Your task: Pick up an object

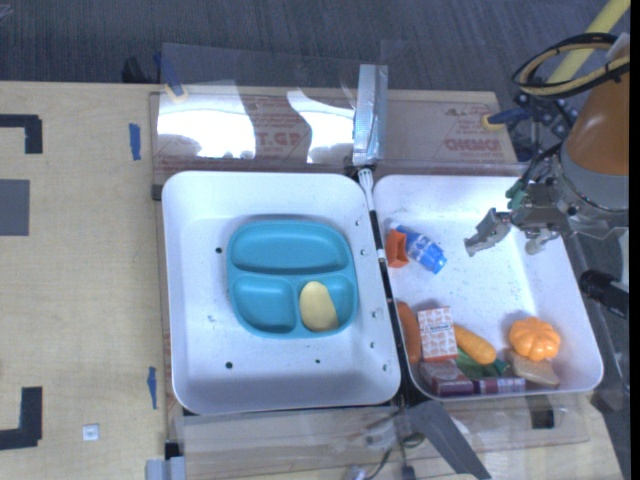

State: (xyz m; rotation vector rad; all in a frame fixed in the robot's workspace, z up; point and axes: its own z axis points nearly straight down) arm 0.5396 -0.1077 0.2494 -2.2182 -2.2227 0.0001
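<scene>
My gripper [512,235] hangs over the upper right part of the right bin [560,268]. Its two fingers stand apart, open, with nothing between them. A small blue bottle with an orange cap [416,249] lies to its left, near the bin's left wall. Along the bin's front lie a red-and-white carton [436,332], an orange carrot-like piece [475,346], an orange pumpkin [534,337], a brown sausage [406,330] and a purple bar [470,385]. None of these touches the gripper.
The left bin [190,298] holds a blue divided plate [285,258] with a yellow oval fruit [318,306] in its lower right compartment. A metal divider [368,118] stands behind the bins. Yellow and black cables [560,63] hang at the upper right.
</scene>
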